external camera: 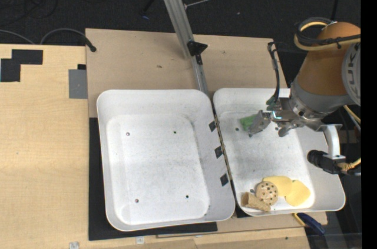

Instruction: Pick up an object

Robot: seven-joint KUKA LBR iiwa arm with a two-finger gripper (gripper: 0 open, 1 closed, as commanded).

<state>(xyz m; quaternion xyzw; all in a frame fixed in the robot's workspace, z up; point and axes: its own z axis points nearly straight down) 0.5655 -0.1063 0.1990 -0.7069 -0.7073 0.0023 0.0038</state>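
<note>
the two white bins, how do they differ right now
The left white bin shows a bare speckled floor with a few dark dots; the right white bin holds a small green object, a round brown cookie-like piece and pale yellow flat pieces. The tool hangs over the right bin, not the left. Both are shallow, white, round-cornered and side by side.

Single fixed cam above the bench (41, 142), tilted down at a slant, far enough back to frame both white bins: left bin (112, 124) and right bin (330, 198). Arm (324, 77) enters from frame right; dark floor with cables along the top.
</note>
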